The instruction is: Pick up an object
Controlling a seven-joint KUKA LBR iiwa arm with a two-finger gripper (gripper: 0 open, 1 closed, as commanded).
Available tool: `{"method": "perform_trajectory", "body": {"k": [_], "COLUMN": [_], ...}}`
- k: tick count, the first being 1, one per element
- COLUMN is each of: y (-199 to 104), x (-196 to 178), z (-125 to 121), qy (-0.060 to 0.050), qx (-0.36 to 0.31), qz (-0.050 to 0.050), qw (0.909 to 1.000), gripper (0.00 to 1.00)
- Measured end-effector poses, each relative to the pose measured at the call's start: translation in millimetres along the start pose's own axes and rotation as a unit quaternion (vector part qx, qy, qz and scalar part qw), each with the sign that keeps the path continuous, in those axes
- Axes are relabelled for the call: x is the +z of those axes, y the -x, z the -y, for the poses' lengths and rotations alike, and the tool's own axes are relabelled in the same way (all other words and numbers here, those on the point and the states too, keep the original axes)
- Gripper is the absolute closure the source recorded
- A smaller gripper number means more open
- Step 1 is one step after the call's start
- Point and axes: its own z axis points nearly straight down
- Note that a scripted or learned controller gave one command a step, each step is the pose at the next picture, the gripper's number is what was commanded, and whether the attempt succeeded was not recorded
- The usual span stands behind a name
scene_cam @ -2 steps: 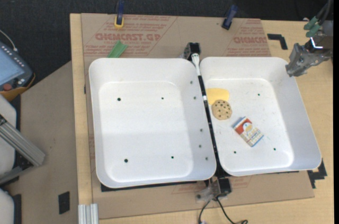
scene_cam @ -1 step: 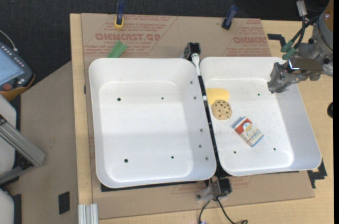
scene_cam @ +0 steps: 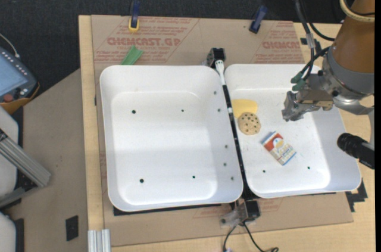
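The grey arm's two-finger gripper [scene_cam: 293, 109] hovers over the shallow white right-hand bin [scene_cam: 333, 182]; whether its fingers are parted cannot be told from above, and nothing is visibly held. Below-left lie a small red, white and blue packet [scene_cam: 278, 148], a yellow wedge [scene_cam: 245, 107] and a round speckled cookie [scene_cam: 249, 123], the last two touching. A descent there might nudge both against the bin wall.

The arm [scene_cam: 357, 36] is cut off by the right edge. The print on the small packet [scene_cam: 279, 148] is too small to read.
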Motion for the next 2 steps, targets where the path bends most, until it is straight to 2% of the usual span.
{"method": "perform_trajectory", "body": {"k": [1,2], "y": [-35,-111], "x": [48,45], "z": [11,-38], "qy": [0.000,0.007], "qx": [-0.002,-0.004], "qz": [-0.001,0.000], "qw": [1.0000,1.0000], "gripper": [1.00,1.00]}}
